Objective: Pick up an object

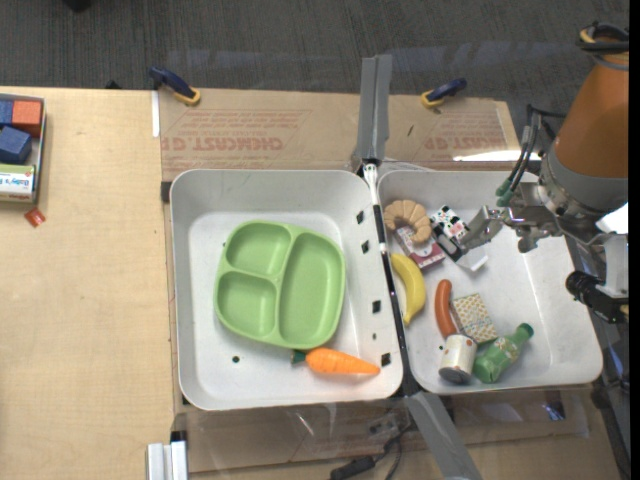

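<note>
Brown cardboard [300, 133] covers the bench under two white bins that sit side by side, with dark carpet at the far side and a pale wooden table [80, 298] on the left. In the right bin [560, 298] lie many small things to pick from. A yellow banana [408, 286] lies by the left wall of that bin, and a red sausage [444, 308] lies just beside it on the right. A checked cracker [474, 318] touches the sausage. Near the front of the bin are a small white can [458, 358] and a green bottle [501, 354], lying close together. At the far side of the bin there is a brown pastry [407, 218], with a black and white toy [448, 225] just to its right and a dark red packet [430, 253] under them. The gripper [478, 233] hangs over the far part of the right bin, just right of the black and white toy, and I cannot tell how it is set or if it holds anything. The grey arm with its orange band [595, 118] comes in from the right. The left bin [195, 298] holds a green plate [282, 284] with three parts, and an orange carrot [342, 363] lies at the near edge of the plate. Two clamps with yellow tips [175, 85] grip the far edge of the cardboard. Some blue and red blocks [20, 133] sit at the far left of the wooden table.
</note>
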You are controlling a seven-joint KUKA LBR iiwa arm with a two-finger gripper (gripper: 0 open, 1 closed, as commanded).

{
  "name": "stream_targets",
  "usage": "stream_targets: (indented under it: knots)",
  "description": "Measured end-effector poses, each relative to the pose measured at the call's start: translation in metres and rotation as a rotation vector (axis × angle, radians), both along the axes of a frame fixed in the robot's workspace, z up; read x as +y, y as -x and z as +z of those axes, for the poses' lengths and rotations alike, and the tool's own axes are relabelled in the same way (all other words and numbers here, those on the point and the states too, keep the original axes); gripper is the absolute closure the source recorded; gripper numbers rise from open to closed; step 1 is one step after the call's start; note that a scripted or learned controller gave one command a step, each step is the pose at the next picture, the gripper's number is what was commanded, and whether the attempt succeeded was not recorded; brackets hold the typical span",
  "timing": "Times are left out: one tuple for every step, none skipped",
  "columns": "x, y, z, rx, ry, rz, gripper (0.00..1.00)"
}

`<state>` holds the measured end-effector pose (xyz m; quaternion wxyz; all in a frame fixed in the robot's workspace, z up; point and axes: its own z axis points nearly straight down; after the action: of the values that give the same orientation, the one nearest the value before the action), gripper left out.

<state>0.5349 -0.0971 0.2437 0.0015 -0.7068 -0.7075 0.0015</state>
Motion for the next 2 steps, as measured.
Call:
stream_targets:
  knots:
    - [-0.0216, -0.0234, -0.1326, 0.000, 0.000, -0.005, 0.00]
    - [-0.0228, -0.0239, -0.1230, -0.002, 0.000, -0.010, 1.00]
